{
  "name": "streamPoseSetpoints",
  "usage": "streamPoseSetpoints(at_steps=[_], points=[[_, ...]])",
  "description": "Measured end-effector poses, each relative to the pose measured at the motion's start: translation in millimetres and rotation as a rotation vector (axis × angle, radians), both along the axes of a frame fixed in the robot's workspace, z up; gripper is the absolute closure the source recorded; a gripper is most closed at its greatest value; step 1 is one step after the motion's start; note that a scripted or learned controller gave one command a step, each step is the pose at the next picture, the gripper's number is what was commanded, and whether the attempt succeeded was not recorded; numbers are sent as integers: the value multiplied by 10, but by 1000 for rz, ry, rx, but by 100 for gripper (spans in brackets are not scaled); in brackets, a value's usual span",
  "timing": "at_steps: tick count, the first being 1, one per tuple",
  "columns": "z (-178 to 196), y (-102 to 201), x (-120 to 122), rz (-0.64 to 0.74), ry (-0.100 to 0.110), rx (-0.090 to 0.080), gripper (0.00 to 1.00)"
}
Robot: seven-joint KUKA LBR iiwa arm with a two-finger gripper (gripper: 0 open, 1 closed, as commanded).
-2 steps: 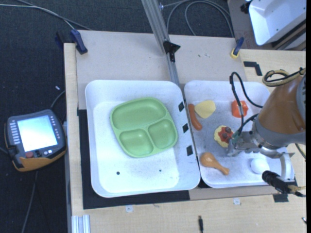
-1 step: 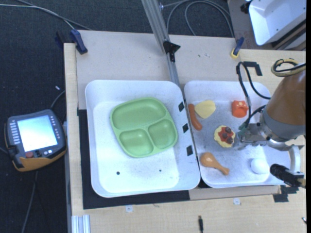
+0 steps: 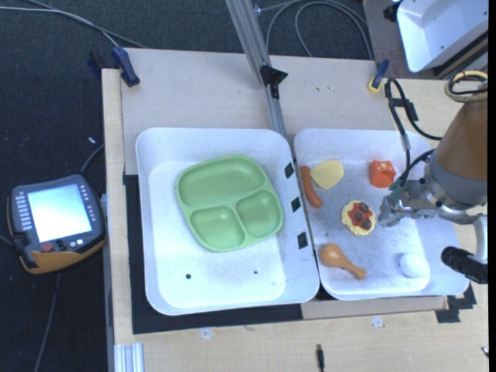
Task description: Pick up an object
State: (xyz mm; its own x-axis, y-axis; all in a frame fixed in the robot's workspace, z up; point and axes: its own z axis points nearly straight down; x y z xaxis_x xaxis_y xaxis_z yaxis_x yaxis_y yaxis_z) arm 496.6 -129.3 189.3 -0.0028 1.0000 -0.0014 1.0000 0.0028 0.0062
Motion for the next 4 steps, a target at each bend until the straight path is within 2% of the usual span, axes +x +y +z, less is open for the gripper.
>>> streamPoseSetpoints(at_steps=[1, 2, 3, 4], points=[[419, 1, 13, -1, 1, 0, 100], [306, 540, -5, 3, 9, 4, 100], [390, 1059, -108, 4, 9, 6, 100], [310, 1522, -98, 3, 11, 4, 100]])
